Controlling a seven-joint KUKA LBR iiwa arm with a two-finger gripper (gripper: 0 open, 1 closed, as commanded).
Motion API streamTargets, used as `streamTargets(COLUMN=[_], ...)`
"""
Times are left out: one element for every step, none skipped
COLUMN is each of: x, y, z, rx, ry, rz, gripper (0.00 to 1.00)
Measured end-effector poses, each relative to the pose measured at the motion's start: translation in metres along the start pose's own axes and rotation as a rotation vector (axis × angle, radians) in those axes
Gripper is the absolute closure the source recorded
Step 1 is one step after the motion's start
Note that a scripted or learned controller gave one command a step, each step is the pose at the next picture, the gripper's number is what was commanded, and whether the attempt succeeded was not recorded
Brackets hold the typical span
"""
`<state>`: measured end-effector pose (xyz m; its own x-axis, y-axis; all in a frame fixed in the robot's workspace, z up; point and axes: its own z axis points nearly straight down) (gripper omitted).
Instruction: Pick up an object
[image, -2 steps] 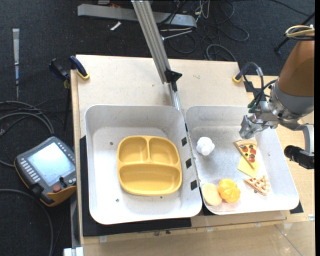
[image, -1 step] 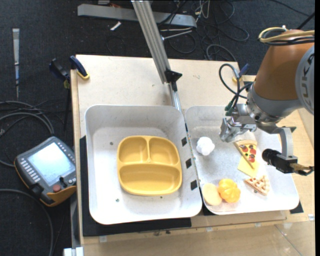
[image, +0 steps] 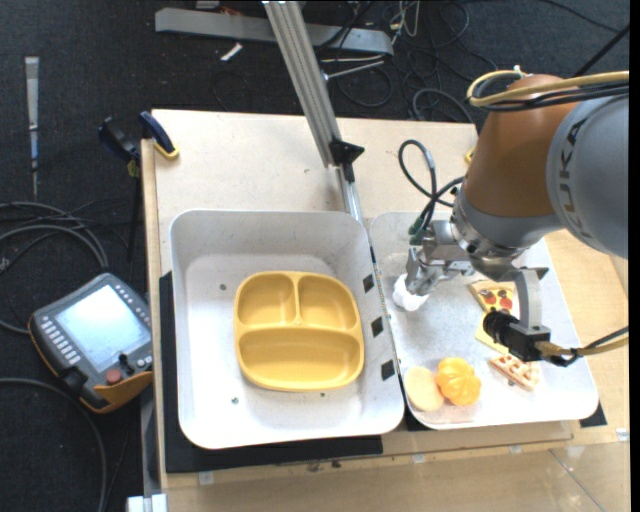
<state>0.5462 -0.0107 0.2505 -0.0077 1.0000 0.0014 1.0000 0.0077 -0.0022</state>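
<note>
We see the bench (image: 250, 160) as a pale, matte board bearing two shallow white bins with rounded corners and smooth, moulded rims; the left bin (image: 195, 300) holds a yellow plastic plate (image: 298, 330), a rounded rectangle with glossy raised ridges that split it into two small compartments toward the bin's far edge and one long one toward its near edge; the plate lies flat at about the middle of that bin's floor, well apart from every wall. In the right bin (image: 570, 400) we find the loose things: a small white rounded object (image: 407, 294) lies near the left wall, about halfway along it; a bright orange, lobed, glossy piece (image: 459, 381) sits near the near-left corner, touching a pale cream, rounded piece (image: 424, 389) just beside it on the corner side; a flat tan waffle-like block with red markings (image: 513, 369) rests toward the near edge, and a flat printed card in red and yellow (image: 494, 297) lies partly under the arm near the bin's middle. The arm (image: 540, 170) comes over the right bin from the right edge, its smooth grey shell meeting a burnished orange band; the metal gripper (image: 420, 280) hangs low near the left wall, directly above the white rounded object, and we cannot tell whether it touches it; the tool's state is likewise something we cannot tell, since its body hides the tips. A ribbed grey metal pole (image: 310, 85) slants across the bench's far edge.
</note>
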Motion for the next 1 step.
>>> streamTargets(x=[0.0473], y=[-0.0152], z=[0.0055], rx=[0.0], ry=[0.0], rz=[0.0], gripper=[1.0])
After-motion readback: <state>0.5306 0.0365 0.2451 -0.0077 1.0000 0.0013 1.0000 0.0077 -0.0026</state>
